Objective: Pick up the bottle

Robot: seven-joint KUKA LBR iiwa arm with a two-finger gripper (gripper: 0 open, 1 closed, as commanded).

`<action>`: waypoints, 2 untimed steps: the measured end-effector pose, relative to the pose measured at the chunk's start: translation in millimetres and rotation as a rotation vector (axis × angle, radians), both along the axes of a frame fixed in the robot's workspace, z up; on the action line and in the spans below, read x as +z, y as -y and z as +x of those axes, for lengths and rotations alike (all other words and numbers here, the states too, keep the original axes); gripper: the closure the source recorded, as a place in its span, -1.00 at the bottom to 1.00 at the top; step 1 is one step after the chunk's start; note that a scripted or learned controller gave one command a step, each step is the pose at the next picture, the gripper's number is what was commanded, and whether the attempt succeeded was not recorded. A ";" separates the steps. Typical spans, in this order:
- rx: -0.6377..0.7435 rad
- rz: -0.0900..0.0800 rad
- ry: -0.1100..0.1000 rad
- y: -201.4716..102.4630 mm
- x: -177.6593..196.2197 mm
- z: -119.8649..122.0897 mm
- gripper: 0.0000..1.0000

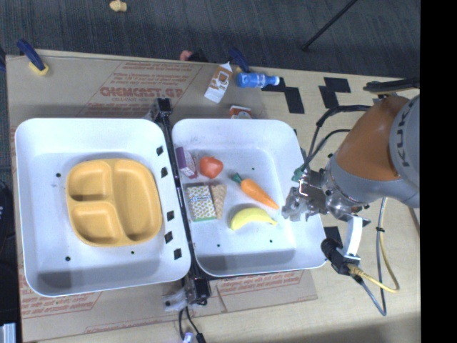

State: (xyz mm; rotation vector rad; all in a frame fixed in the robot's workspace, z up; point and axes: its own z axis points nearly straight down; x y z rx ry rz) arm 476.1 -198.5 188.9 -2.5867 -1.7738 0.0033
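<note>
A small blue bottle (253, 80) lies on its side on the cardboard behind the right bin (285, 138), outside both bins. My gripper (297, 203) hangs low over the right wall of the right bin, just right of the banana (251, 217) and the carrot (255, 190). It is well in front of the bottle and apart from it. Nothing shows between its fingers. The grey and orange arm (375, 156) stretches in from the right.
The right bin also holds a red tomato (211, 166), a purple packet (187, 161) and a cracker pack (202, 201). A yellow divided plate (114, 200) lies in the left bin (36, 148). A small carton (218, 83) lies left of the bottle.
</note>
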 end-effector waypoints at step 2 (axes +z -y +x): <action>1.020 -0.001 0.005 12.7 15.0 0.7 1.00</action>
